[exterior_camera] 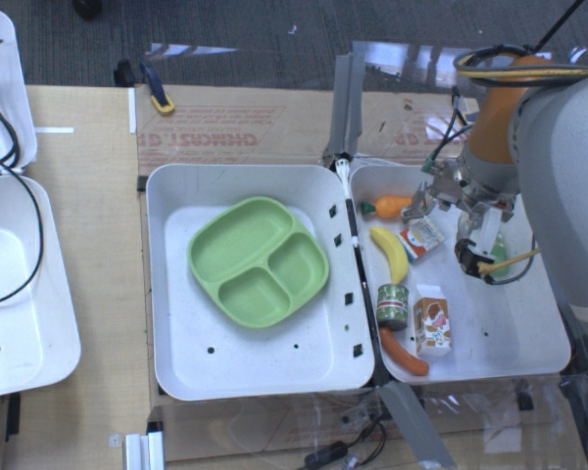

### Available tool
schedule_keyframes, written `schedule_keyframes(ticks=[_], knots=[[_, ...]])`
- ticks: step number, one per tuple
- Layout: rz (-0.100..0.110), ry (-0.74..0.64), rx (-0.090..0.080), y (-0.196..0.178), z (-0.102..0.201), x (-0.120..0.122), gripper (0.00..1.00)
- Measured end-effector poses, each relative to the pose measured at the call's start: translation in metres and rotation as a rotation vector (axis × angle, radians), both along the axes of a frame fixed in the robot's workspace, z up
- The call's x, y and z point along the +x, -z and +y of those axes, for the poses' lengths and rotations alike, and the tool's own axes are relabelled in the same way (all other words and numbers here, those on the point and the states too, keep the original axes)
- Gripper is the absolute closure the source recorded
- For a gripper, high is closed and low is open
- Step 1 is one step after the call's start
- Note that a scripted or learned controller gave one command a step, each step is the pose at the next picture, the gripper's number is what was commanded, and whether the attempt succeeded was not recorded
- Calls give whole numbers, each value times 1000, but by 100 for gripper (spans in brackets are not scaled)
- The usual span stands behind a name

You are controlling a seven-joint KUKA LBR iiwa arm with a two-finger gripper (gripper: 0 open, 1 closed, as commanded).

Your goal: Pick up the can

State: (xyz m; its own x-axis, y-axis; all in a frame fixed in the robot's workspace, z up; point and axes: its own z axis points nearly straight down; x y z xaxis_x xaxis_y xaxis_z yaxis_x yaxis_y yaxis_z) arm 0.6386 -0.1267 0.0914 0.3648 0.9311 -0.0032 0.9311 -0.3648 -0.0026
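Can [393, 305] lies in right bin [510, 346] between banana [390, 253] and hot dog [403, 352]; hand [458, 211] poised above packet [423, 236], finger state indeterminate.

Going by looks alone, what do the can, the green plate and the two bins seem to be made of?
The can looks like metal under a printed paper or film label: a pale rim shows at one end, though it is too small to be sure. The green plate looks like matte moulded plastic, even in colour with soft rounded dividers. Both the left bin and the right bin look like smooth white plastic with a slight sheen.
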Motion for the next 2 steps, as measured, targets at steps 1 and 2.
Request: schedule_keyframes(ticks=[1,2], knots=[[-1,10,1,0,-4,-39,0],[2,8,0,-8,-4,-40,100]])
